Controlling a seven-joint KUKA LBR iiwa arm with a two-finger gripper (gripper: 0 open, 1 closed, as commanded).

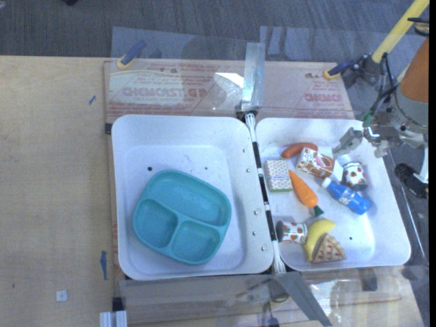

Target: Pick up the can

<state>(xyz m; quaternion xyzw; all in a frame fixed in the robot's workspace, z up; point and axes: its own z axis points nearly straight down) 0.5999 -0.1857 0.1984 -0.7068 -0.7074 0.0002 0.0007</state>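
Note:
A small can (293, 232) with a red and white label lies on its side near the front left of the right bin (392, 240), touching a yellow banana (320, 232). My gripper (362, 146) hangs over the far right part of that bin, well away from the can. Its fingers (347, 142) stand apart, open, with nothing between them. Just below the gripper stands a small white and red container (353, 174).
The right bin also holds a sausage (300, 149), a red and white carton (315, 163), a checked box (277, 174), a carrot (304, 189), a blue bottle (348, 197) and a pie slice (329, 251). A teal divided plate (181, 214) lies in the left bin (129, 142).

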